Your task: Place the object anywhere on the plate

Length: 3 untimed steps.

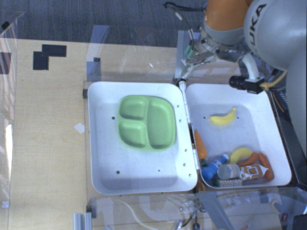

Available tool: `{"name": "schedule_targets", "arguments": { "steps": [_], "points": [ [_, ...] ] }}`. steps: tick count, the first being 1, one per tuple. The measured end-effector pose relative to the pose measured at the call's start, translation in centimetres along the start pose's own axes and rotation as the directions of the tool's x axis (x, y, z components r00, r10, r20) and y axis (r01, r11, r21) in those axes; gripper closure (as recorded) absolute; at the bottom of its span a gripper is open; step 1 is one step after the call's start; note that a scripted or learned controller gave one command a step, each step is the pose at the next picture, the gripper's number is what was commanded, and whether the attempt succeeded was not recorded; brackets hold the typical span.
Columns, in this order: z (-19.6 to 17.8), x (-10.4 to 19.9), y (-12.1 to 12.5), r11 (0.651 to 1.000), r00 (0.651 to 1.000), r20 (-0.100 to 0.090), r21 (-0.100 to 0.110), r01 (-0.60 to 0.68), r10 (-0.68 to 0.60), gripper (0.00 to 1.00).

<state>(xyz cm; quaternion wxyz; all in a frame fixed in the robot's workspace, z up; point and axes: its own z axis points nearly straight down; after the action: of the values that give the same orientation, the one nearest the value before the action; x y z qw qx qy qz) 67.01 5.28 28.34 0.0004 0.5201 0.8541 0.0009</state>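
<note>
Camera view, contents as we find them.

Item one: the bench, pale wood, carrying two shallow white bins side by side.

Item two: the left bin, holding a green plate with three compartments, set a little toward the far half of the bin. We see nothing lying on it.

Item three: the right bin, holding a yellow banana alone near the bin's middle. Along the near edge we count a cluster: an orange carrot against the left wall, a blue-capped bottle, a grey can, a yellow lemon-like piece and an orange packet, all crowded together and touching.

Item four: the end effector, hanging over the far rim where the two bins meet, below the arm's orange band. We cannot tell how it is set, and we see nothing in it.

Relation noted: the banana lies well apart from the end effector, nearer to us and to the right of it; the plate lies nearer and to the left.
</note>
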Motion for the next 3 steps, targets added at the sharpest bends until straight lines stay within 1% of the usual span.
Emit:
{"name": "schedule_targets", "arguments": {
  "steps": [1,2,3],
  "points": [
    [0.0,0.0,0.0,1.0,1.0,0.0,0.0,0.0,0.0,0.0],
    [6.7,-3.8,-2.0,0.98,0.98,0.001,0.001,-0.2,0.2,0.0],
    [5.8,-3.8,-1.8,0.981,0.981,0.001,-0.001,-0.196,0.196,1.0]
  ]
}}
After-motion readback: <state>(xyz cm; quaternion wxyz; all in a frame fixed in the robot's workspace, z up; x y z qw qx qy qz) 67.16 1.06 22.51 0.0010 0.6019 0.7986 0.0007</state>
